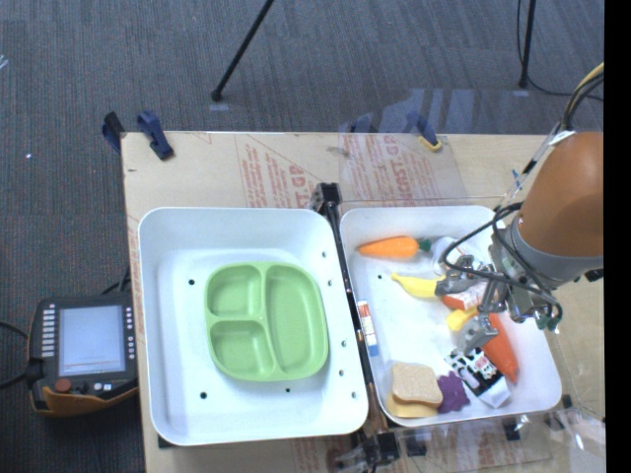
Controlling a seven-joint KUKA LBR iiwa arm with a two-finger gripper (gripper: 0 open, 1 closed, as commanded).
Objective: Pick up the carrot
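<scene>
The carrot (388,247) is orange with a green top pointing right. It lies flat near the far left of the right bin (406,213). My gripper (480,315) hangs low over the middle right of that bin, beyond the carrot's green end and closer to the camera, and is apart from the carrot. It sits above a cluster of small yellow and orange toys. Cables and the wrist hide what lies directly under it.
A yellow banana (418,285) lies between the carrot and the gripper. An orange tapered toy (503,351), a black-and-white packet (479,369), a purple piece (452,392) and toast (416,384) fill the near right. A green divided plate (266,321) sits in the left bin (158,264).
</scene>
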